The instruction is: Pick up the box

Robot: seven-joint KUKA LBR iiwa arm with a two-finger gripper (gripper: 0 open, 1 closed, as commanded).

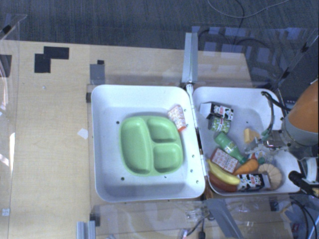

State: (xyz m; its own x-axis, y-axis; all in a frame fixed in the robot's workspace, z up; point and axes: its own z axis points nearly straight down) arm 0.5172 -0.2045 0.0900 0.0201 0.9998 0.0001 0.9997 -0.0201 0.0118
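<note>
Gripper [262, 144] over the right bin [259, 96].
My fingers' state I cannot tell; I hover just right of the box [224, 160], beside the carrot [247, 167].

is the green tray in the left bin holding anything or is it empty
Empty. All three compartments of the green tray show bare green. The small packet lies just past its upper right corner, in the left bin.

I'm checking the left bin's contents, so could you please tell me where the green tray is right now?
The green tray lies flat in the middle of the left bin, with a small pink-and-white packet just off its upper right corner.
</note>
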